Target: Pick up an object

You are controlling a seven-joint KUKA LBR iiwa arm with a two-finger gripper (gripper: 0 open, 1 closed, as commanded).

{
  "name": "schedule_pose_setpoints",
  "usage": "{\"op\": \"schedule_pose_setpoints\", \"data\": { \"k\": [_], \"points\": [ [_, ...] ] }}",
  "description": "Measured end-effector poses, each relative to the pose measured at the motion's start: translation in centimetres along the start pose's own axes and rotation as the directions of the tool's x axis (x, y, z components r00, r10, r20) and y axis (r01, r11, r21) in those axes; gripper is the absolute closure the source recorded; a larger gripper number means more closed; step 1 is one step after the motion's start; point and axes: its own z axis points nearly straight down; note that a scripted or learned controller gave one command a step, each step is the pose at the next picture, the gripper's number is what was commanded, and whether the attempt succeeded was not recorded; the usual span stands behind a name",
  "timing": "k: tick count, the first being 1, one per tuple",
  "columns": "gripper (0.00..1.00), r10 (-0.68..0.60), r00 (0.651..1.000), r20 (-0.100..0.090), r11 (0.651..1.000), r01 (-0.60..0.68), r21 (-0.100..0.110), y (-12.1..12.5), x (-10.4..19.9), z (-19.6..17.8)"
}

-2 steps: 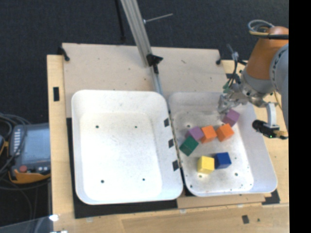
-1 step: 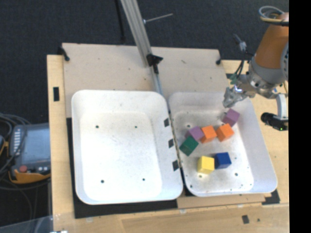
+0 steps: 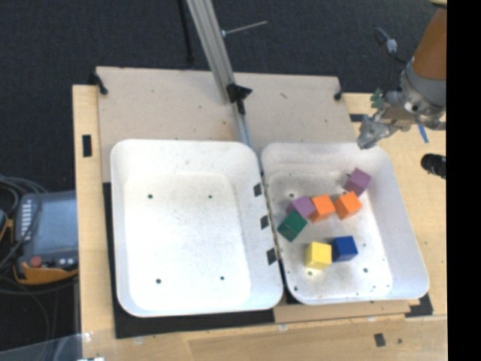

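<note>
gripper (image 3: 370,135): I see it over the right bin's (image 3: 406,232) far corner, nothing between the fingers; can't tell if apart or together
blocks: seven, all lower-left of gripper; purple block (image 3: 358,180) nearest, orange block (image 3: 348,204) below it
writing: none I can read

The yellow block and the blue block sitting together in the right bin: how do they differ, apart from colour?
The yellow block lies nearer the bin's front-left; the blue block sits to its right, a little farther back. The yellow block looks brightly lit on top, while the blue block reads dark. Both are small cubes of similar size, apparently touching, resting on the floor of the right bin, away from the gripper.
</note>
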Motion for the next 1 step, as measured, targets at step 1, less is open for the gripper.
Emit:
{"op": "schedule_pose_setpoints", "data": {
  "k": [1],
  "points": [
    [1.00, -0.001, 1.000, -0.001, 1.000, 0.001, 0.003, 0.12, -0.18, -3.63]
  ]
}}
